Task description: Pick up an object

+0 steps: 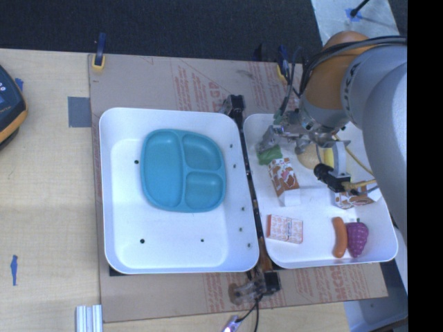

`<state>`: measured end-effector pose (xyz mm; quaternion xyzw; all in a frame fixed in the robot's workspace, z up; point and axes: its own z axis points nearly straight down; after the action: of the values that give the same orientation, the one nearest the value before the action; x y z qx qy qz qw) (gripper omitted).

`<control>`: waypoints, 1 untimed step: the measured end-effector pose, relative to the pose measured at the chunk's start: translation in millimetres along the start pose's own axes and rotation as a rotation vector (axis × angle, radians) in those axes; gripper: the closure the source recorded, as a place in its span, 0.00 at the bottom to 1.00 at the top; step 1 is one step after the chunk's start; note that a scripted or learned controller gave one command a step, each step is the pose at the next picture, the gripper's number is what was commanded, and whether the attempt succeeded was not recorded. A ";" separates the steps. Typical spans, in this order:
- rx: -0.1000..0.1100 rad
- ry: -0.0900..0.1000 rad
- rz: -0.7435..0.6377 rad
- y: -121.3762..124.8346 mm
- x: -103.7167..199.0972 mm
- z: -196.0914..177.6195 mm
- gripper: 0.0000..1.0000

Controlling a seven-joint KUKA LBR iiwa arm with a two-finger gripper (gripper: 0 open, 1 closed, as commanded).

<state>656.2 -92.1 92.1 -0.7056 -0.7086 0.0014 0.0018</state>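
the arm's bulk is hiding part of the right bin; the gripper is hovering over a green object (grip unclear), with cartons, sausage and grapes lying nearby.

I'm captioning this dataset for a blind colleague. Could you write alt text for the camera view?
A grey arm with an orange band lowers its end effector into the far end of the right bin, among small toy foods including a hot dog and purple grapes. The left bin holds a blue divided plate.
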 end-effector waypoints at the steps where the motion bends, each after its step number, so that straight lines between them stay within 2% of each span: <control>1: 0.001 0.000 -0.002 0.2 -0.7 -10.6 1.00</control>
<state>656.4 -92.8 102.7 -0.7050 -0.7092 0.0018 0.0022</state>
